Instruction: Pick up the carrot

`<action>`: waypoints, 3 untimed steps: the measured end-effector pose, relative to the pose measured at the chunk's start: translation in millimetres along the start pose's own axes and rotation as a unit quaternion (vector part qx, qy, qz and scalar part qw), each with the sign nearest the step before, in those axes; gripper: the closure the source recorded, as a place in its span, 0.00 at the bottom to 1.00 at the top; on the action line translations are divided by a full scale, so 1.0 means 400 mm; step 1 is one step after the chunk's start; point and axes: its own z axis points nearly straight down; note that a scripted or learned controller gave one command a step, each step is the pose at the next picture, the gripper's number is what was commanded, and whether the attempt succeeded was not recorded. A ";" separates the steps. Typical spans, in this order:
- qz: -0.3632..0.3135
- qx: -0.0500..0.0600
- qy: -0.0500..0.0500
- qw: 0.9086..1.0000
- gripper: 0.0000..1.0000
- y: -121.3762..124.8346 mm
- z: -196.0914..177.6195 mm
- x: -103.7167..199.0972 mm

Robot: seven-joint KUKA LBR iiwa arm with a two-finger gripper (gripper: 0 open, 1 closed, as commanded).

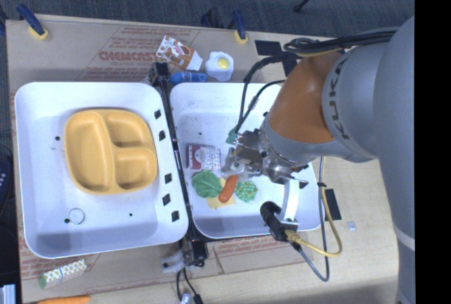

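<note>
2 shallow white bins sit side by side on the table (352, 253), and we look down on them from the 1 camera above. In the left bin (42, 225) we see a yellow divided tray (110, 150), lying flat. In the right bin (211, 221) the carrot (227, 189) lies tilted near the middle, between a green leafy toy (206, 184) on its left and a small green bumpy piece (246, 190) on its right, with a yellow piece (217, 202) partly under it. Just behind these lies a red and white packet (203, 156). The arm (331, 112) reaches in from the right, its orange band over the right bin. Its pincer (237, 161) hangs just above the carrot's upper end; we cannot tell how it is set, nor whether it touches the carrot.
</note>
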 end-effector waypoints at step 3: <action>0.133 -0.002 0.000 0.991 1.00 0.014 -0.153 -0.045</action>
